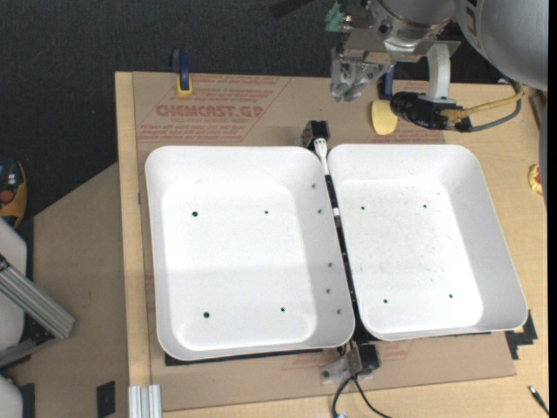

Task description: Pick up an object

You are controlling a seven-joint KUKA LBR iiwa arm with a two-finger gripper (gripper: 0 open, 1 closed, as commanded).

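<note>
I see my hand (351,84) hovering beyond the far edge of the right bin (487,233), over the bare surface (235,111). A yellow object (383,117) lies just beside it, outside both bins, probably my target.

A: Where does the camera sit?
B: Fixed above the surface (218,103), looking down at a slant, far enough to take in both white bins (248,251).
A: And the arm (513,16)?
B: Upper right.
</note>
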